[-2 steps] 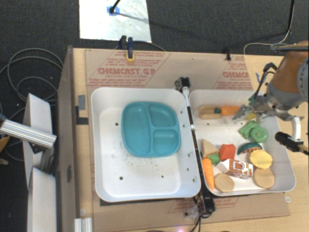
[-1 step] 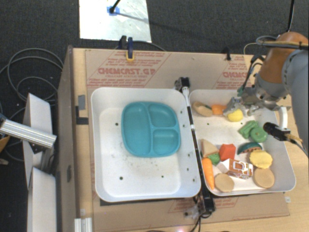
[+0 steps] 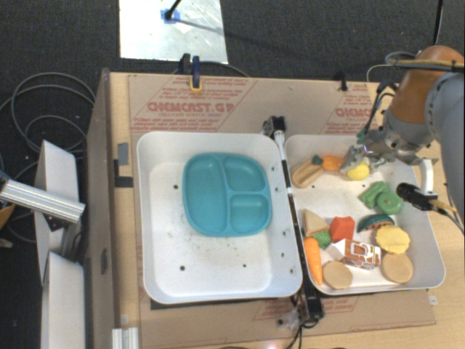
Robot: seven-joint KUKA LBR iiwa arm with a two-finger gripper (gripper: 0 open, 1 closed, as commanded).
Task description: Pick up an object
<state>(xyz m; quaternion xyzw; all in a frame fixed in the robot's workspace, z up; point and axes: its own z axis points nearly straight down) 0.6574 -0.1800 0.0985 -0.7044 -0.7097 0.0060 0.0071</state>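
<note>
The left bin [image 3: 156, 267] holds a teal divided plate [image 3: 226, 195], the right bin [image 3: 429, 267] toy foods, where the hand [image 3: 357, 158], grip unclear, meets a yellow lemon [image 3: 358, 171].

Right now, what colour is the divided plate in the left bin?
Teal blue, the divided plate shows best in the camera view.

The two shallow white plastic bins [image 3: 218, 286] look smooth with a dull sheen; the teal three-compartment plastic plate [image 3: 225, 195] is smooth and faintly glossy; the brown printed cardboard sheet [image 3: 218, 104] under the bins is matt; the small toy foods [image 3: 363, 231] look like smooth moulded plastic; the dark floor covering [image 3: 58, 35] looks rough, like carpet; the pale square sheet [image 3: 182, 24] shines like foil.
</note>
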